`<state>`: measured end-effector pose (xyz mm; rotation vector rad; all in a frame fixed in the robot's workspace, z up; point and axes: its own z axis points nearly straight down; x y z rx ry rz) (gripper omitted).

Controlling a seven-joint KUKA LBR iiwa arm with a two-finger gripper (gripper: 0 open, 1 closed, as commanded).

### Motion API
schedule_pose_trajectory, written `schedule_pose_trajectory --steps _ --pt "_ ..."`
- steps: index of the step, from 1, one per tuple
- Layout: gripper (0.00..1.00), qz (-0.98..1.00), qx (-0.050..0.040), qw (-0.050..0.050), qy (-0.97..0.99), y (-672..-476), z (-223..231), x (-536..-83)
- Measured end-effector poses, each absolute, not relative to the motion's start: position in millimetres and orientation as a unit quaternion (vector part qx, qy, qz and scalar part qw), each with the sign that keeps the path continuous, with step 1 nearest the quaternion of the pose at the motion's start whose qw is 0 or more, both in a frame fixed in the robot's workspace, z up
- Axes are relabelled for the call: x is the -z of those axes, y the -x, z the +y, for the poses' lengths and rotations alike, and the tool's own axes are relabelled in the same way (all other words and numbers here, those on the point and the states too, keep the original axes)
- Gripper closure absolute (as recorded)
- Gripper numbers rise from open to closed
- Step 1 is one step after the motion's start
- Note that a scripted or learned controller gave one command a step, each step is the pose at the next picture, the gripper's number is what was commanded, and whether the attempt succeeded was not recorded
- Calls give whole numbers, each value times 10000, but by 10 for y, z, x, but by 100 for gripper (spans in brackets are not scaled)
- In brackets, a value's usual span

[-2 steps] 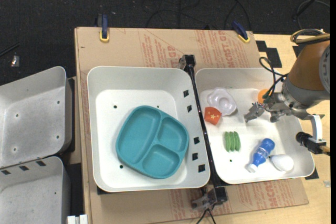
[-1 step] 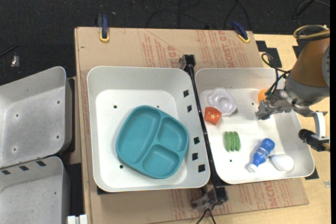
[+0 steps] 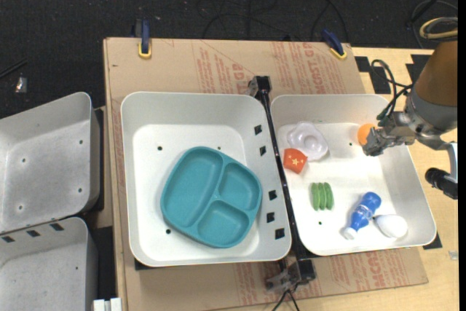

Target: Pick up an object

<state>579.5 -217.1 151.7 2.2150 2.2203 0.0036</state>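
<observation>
Currently, your gripper [image 3: 373, 142] sits beside a small orange ball [image 3: 365, 132] at the right bin's [image 3: 415, 189] far side; its opening is indeterminable. Nearby: clear cup [image 3: 306, 140], green item [image 3: 322, 196], blue bottle [image 3: 362, 214].

Arm: grey with orange band, entering from the right edge, mid-height of the frame.
Gripper [image 3: 373, 142]: dark, pointing left and downward, right of centre.
</observation>
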Motion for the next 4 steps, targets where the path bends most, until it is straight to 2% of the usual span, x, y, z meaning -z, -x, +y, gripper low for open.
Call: schedule_pose_trajectory --steps 2,3,4 --pt "100 7080 -10 29 -7062 -5758 -2118 -2460" --pt "100 7081 -8 25 -7061 -5769 -2119 -2734" --pt "100 7094 1 -10 -7048 -5702 -1610 -2649"
